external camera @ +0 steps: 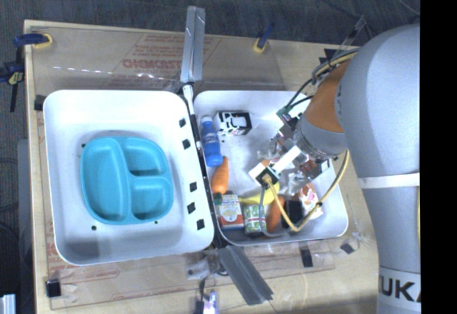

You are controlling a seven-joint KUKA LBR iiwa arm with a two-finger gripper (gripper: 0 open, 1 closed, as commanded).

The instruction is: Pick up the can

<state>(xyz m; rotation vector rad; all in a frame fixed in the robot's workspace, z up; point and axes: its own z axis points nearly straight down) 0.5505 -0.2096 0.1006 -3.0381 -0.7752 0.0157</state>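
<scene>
The can (253,220), small with a green label, lies at the front of the right bin (246,102) among other items. The gripper (280,155) hangs over the middle right of that bin, behind and to the right of the can and apart from it. The wrist and its cables cover the gripper's tip. Nothing shows between its fingers.
Along the right bin's left wall lie a blue bottle (211,145) and a carrot (221,175). A black and white item (234,122) sits at the back. A small carton (228,209), an orange item (275,214) and a red and white packet (308,198) crowd the can. The left bin (64,234) holds a blue divided plate (127,178).
</scene>
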